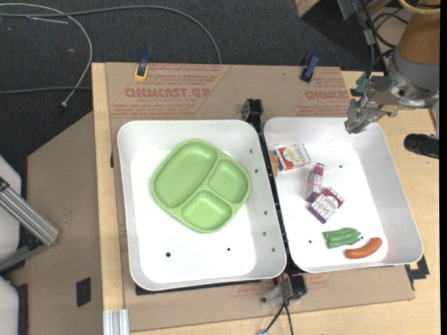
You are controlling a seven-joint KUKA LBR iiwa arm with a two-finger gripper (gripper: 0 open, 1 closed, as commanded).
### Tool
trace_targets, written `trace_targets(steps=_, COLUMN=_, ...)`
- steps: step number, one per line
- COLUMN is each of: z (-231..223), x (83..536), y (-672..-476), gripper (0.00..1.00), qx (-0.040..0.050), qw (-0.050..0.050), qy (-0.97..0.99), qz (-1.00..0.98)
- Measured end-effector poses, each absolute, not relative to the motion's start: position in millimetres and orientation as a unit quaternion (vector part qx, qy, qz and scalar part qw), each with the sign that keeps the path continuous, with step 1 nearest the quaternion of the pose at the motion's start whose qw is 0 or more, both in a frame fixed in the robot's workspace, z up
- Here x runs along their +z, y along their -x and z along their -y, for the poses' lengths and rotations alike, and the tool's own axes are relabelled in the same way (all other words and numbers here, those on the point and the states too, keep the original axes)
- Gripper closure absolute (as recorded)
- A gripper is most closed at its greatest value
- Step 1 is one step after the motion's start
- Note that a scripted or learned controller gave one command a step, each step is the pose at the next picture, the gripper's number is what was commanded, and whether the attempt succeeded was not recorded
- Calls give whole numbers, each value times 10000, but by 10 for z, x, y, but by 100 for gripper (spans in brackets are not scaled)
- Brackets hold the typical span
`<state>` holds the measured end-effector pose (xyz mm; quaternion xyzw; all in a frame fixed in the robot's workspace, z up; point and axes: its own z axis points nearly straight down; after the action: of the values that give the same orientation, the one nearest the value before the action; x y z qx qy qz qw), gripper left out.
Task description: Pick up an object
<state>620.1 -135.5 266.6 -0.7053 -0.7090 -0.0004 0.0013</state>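
The right bin [391,187] holds a white and orange carton [290,156], two purple cartons [316,179] [325,204], a green pepper toy [341,237] and an orange sausage [363,248]. My gripper [355,122] hangs at the bin's far rim, up and to the right of the white carton and well apart from all the items. No item shows at its tips. The fingers are too small and dark to read.
The left bin [140,243] holds a green divided plate [201,185]. Blue clamps [143,60] [309,66] sit at the far edge of the cardboard bench. A black clip [251,109] stands between the bins at the back.
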Motion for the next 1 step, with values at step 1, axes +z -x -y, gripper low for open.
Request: trace_targets(steps=1, z=879, x=2702, y=-5990, gripper=100, qx=-2, qw=19, qy=7053, qz=7089)
